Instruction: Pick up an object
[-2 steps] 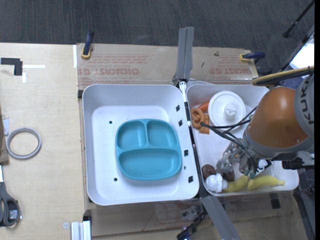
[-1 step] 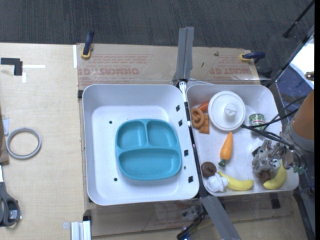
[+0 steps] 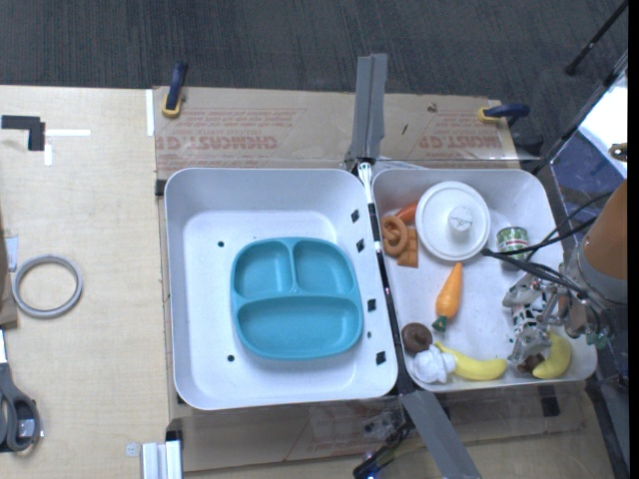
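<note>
My gripper (image 3: 527,329) hangs low over the right bin's (image 3: 489,183) near right corner, with the arm's orange band at the frame's right edge. Just beside it lies a short yellow banana (image 3: 554,359), partly covered by the gripper. Further left are a longer banana (image 3: 475,368), a white garlic bulb (image 3: 429,367) and a brown doughnut (image 3: 416,337). A carrot (image 3: 449,290) lies in the bin's middle. At the back stand a white round lid (image 3: 454,221), an orange pretzel (image 3: 398,239) and a green can (image 3: 512,239).
The left bin (image 3: 195,267) holds a blue divided plate (image 3: 297,297). On the bench to the left lie a grey tape roll (image 3: 45,285) and scissors (image 3: 15,417). Clamps (image 3: 176,89) hold the cardboard behind the bins.
</note>
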Motion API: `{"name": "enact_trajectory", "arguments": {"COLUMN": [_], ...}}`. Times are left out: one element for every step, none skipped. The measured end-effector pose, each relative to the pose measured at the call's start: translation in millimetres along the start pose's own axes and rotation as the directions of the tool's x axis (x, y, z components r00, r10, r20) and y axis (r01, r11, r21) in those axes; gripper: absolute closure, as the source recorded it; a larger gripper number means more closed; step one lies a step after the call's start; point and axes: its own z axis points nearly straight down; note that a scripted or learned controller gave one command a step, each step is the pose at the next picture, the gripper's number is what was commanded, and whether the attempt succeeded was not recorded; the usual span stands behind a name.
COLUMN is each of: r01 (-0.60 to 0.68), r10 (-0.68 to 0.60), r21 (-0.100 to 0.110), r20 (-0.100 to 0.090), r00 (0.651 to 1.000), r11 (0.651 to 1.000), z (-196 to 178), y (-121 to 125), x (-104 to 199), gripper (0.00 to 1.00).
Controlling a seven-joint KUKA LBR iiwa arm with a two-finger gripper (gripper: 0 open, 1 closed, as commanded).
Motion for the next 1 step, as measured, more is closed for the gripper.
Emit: {"name": "enact_trajectory", "arguments": {"r01": [0.06], "r10": [-0.06], "r21": [0.001], "r20": [-0.001], "r00": [0.998], "r11": [0.998], "z": [2.5], "y": [70.9], "x": [20.9], "gripper": [0.0]}}
